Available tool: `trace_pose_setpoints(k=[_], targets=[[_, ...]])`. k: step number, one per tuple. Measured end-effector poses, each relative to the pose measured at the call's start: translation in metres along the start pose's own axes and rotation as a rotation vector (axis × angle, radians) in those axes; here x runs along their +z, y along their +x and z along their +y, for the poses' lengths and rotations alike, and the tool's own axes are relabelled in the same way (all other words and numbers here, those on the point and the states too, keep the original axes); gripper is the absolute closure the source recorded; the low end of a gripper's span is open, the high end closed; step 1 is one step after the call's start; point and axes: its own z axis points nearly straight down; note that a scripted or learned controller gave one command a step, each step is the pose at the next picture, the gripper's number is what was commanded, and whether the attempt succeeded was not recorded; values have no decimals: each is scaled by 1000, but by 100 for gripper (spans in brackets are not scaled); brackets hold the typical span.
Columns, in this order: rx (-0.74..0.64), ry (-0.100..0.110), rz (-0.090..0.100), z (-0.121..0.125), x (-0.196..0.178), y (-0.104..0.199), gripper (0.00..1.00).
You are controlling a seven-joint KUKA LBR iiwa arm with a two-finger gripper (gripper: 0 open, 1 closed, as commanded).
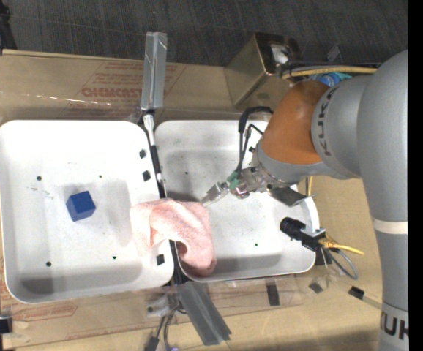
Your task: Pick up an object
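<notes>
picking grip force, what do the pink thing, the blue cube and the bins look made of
Pink cloth: soft fabric, likely terry; it drapes limp over the divider between the bins, with folds.
Blue cube: looks rigid, matte, probably plastic or foam; crisp edges, no shine.
Bins: smooth white moulded plastic, judging by rounded corners and a faint sheen.

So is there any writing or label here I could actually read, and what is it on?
"CHEMCAST", red print, faint and only roughly legible, on the cardboard sheet behind the bins.
"KU", the start of a cut-off word, on the grey arm at the lower right.
Smaller red print on the cardboard: too blurred to read.
</notes>
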Motion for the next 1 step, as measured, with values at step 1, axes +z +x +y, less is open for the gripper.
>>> trace_pose_setpoints(k=[1], targets=[[0,0,0,14,5,25,0]])
